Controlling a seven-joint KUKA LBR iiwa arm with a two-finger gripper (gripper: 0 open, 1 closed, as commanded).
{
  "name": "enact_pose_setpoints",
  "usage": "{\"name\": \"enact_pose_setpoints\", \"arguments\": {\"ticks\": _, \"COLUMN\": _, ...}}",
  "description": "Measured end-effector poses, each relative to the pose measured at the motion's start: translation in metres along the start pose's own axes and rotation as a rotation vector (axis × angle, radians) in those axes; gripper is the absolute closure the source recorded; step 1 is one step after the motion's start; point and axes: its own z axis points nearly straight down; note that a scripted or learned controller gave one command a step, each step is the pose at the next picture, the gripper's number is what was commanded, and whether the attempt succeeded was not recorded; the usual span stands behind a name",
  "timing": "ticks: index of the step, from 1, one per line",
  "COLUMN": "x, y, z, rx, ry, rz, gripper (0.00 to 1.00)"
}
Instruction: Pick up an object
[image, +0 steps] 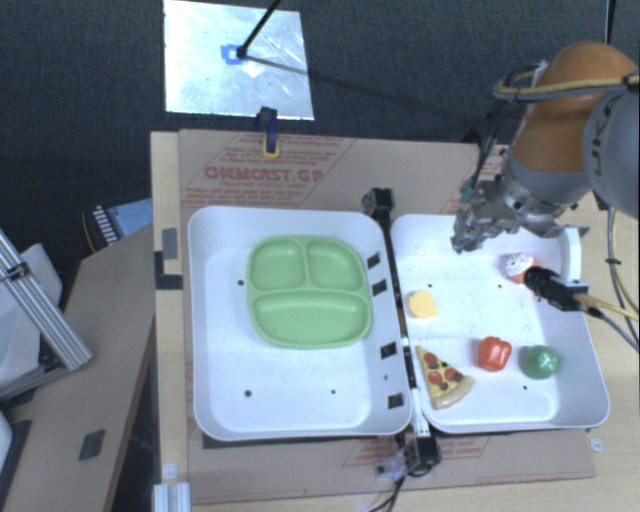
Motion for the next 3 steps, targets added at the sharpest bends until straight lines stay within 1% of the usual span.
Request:
{"name": "enact_pose_setpoints", "arguments": {"ticks": 1, "x": 0.049, "y": -0.002, "z": 0.01, "rx": 0.0, "ry": 0.001, "rz": -0.001, "gripper": 1.0}}
{"name": "enact_pose_setpoints", "arguments": {"ticks": 2, "x": 0.102, "y": -0.012, "z": -0.001, "rx": -0.001, "ry": 0.001, "rz": -0.001, "gripper": 1.0}}
{"name": "enact_pose_setpoints", "arguments": {"ticks": 3, "x": 0.157, "y": -0.028, "z": 0.01, "rx": 0.002, "ry": 0.001, "rz": -0.002, "gripper": 1.0}}
